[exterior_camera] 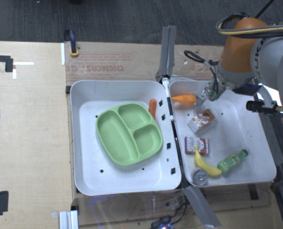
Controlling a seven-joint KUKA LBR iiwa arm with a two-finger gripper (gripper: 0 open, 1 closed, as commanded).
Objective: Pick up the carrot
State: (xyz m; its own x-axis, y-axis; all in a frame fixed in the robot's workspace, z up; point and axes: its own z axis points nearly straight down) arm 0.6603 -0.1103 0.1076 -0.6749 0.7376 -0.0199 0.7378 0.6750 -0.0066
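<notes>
The carrot (pixel 183 99) is orange and tapered. It lies flat in the far left corner of the right bin (pixel 256 142), close to the wall between the two bins. My gripper (pixel 205 96) hangs low just to the right of the carrot's thick end, about level with it. The carrot looks to be resting on the bin floor, not lifted. The grey arm with its orange band (pixel 241 46) reaches in from the right above the bin's far edge.
In the right bin are a small carton (pixel 201 120), a red packet (pixel 197 145), a banana (pixel 206 165), a green bottle (pixel 232 160) and a can (pixel 200 177). The left bin (pixel 84 142) holds a green divided plate (pixel 128 133) and a slim orange-red piece (pixel 152 108).
</notes>
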